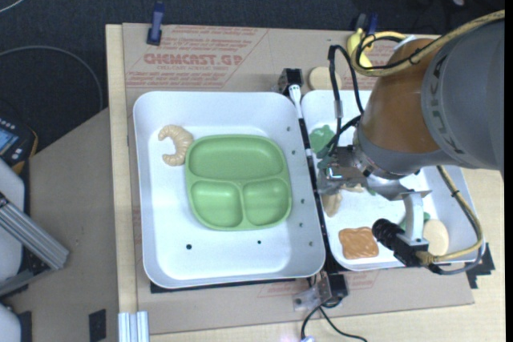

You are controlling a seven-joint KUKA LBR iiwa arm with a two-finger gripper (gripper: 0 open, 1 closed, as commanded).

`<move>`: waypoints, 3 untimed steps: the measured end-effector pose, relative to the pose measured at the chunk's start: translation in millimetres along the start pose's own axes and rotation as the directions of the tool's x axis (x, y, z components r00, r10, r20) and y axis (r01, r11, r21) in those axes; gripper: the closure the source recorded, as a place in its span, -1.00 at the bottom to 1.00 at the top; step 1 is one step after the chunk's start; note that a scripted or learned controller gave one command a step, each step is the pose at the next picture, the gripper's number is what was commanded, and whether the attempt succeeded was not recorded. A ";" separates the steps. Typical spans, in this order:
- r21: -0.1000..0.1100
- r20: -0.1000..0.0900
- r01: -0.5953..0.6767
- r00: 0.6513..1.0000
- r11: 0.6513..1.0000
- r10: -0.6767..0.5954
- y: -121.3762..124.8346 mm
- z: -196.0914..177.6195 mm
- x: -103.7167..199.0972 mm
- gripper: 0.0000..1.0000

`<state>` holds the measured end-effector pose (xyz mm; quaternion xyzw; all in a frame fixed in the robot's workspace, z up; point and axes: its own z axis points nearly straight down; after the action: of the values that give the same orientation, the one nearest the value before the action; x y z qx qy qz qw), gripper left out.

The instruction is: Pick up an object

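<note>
A smooth green three-compartment plastic plate and a curved tan croissant are seen in the left white bin. In the right bin, a flat brown toast-like piece is seen below the bulky grey arm, bent low; the hand is seen near the bin's left wall, its state impossible to tell.

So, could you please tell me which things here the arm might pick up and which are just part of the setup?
Candidates for picking:
- croissant, left bin
- green divided plate, left bin
- toast slice, right bin
- green item, right bin, partly hidden by the arm
- pale round item, right bin

Just setup:
- left bin
- right bin
- cardboard sheet
- blue clamp
- cables
</note>
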<state>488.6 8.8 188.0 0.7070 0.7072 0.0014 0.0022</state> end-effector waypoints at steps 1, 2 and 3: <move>-0.005 -0.002 0.004 1.000 1.000 -0.004 -8.3 -135.6 23.0 1.00; 0.009 -0.002 0.002 1.000 1.000 -0.002 -2.4 -59.8 70.9 1.00; -0.011 -0.004 0.003 1.000 1.000 -0.003 -7.1 -234.0 68.1 1.00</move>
<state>480.3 77.2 422.0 0.7059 0.7082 0.0069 0.0048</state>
